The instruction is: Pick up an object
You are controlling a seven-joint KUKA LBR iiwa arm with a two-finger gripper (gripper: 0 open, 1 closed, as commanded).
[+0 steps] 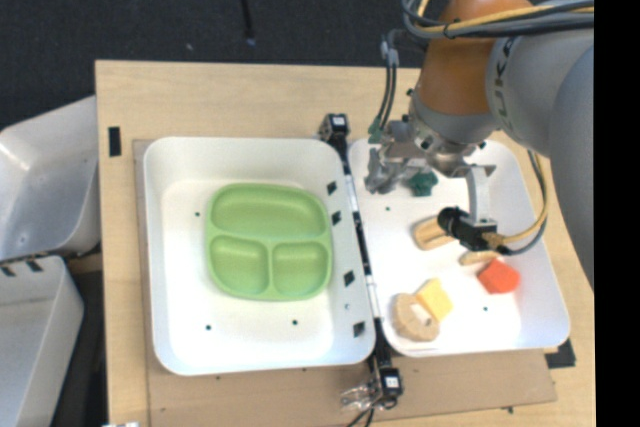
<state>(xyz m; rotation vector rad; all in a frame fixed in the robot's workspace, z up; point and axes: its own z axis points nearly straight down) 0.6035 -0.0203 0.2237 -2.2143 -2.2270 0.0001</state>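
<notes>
Tool [388,173] is hanging low over the right bin [520,320], at its upper left part in the view and close to the wall it shares with the left bin [185,325]. Whether the tool is open or closed I cannot tell from this slant, and nothing is showing in its hold. The grey arm [560,85] is reaching in from the right, with its orange band [465,65] sitting above the wrist. A small dark green piece [423,182] is lying just beside the tool, on its right, and it appears to be apart from the tool rather than touching it. Lower in the same bin a tan block [430,233] is lying near the middle, and an orange block [499,277] is sitting toward the right wall. A yellow block [435,298] is leaning against a round tan piece [411,318] near the bin's lower left corner. The left bin is holding a light green divided plate [268,240], which is lying flat near its middle with its three compartments facing up. Both bins are resting side by side on the pale wooden bench [200,100].
</notes>
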